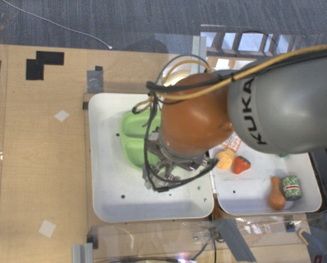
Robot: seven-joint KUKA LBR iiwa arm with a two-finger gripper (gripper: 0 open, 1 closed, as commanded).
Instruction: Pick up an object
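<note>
A green object lies in the left white bin, partly hidden under the arm. The arm's orange band and wrist hang over this bin, and the gripper sits low at the green object's right edge, wrapped in black cables. In the right bin lie a yellow piece, a red strawberry-like piece, an orange-brown piece and a small green can.
The grey arm body covers the upper part of the right bin. A red-and-white packet peeks out under it. The wooden bench stretches to the left, with black markers at its far left.
</note>
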